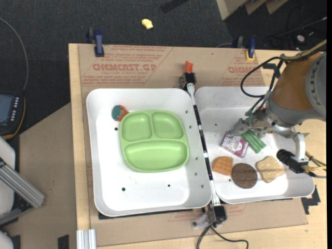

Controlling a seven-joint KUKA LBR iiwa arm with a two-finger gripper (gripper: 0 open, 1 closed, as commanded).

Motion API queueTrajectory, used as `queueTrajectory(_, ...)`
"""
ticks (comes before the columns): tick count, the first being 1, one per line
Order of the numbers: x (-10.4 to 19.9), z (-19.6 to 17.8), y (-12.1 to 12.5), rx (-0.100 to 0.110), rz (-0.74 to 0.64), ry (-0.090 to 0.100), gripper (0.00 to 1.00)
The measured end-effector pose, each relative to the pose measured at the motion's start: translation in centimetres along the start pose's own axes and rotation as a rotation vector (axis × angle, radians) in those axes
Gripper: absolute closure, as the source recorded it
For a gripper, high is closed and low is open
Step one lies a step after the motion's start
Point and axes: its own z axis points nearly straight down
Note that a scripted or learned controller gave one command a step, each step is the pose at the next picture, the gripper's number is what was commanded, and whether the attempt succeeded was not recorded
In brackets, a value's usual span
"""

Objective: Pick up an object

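Green three-section plate (154,140), glossy and rounded

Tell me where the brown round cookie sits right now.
The brown round cookie lies in the right bin near its front edge, between the waffle and the tan toast-shaped piece.

A pale green three-compartment plastic plate (154,140) lies in the glossy white left bin (104,180), beside a small red-and-teal ball (120,112). The white right bin (218,102) carries a golden-orange waffle piece (222,165), a dark brown round cookie (244,175), a tan toast slice (271,168), a pink-and-white packet (234,143) and a green block (254,140). The tan table (78,113) bears red lettering.
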Motion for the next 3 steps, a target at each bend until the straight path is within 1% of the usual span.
queueTrajectory(1,-4.7,0.6,3.9,0.013,-0.005,0.016,0.0)
queueTrajectory(2,-0.3,0.5,-1.5,0.017,-0.003,0.004,0.0)
queueTrajectory(3,-0.6,-0.5,-1.2,0.01,-0.001,0.0,1.0)
